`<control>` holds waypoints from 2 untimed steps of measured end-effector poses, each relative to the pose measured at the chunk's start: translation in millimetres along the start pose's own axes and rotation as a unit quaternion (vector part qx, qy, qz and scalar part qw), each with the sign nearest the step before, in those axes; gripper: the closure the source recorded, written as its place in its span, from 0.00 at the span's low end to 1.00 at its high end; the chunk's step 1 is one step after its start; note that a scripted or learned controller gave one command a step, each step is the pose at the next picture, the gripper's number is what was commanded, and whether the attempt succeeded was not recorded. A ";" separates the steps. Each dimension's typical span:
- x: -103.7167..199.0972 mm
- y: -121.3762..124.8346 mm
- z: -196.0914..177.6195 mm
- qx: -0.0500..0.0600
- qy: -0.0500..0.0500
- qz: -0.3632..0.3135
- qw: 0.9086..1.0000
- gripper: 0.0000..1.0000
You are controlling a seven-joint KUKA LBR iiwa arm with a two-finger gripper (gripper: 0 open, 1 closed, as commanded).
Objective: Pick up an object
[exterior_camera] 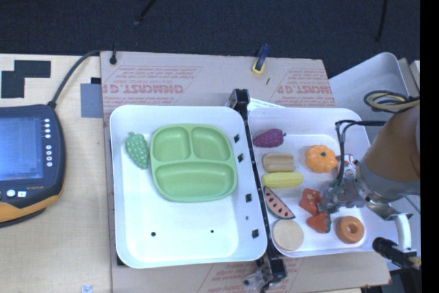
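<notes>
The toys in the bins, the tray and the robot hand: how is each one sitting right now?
Green tray: flat in the left bin, right way up.
Grapes: lying beside the tray.
Pumpkin: upright in the right bin.
Donut: lying flat.
Watermelon slice: lying flat.
Gripper: down among the right bin's toys.

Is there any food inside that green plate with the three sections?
No, the green divided plate shows three bare compartments. A green bunch of toy grapes lies beside it in the left bin. Whatever is under the plate is covered.

Glossy white plastic bins (137,243); matt green plastic plate (193,178); brown cardboard (206,79) beneath.
</notes>
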State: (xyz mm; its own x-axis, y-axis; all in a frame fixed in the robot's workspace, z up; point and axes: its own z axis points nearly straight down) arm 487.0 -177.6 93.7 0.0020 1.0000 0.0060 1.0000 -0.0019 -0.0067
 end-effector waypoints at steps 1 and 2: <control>-8.7 4.7 -48.7 -0.003 -0.003 -0.002 1.000 1.00; -12.5 3.2 -91.2 -0.004 -0.003 -0.001 1.000 1.00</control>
State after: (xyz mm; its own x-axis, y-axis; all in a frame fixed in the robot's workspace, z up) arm 490.8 -190.7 184.8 -0.0005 1.0000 -0.0001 1.0000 0.0005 0.0008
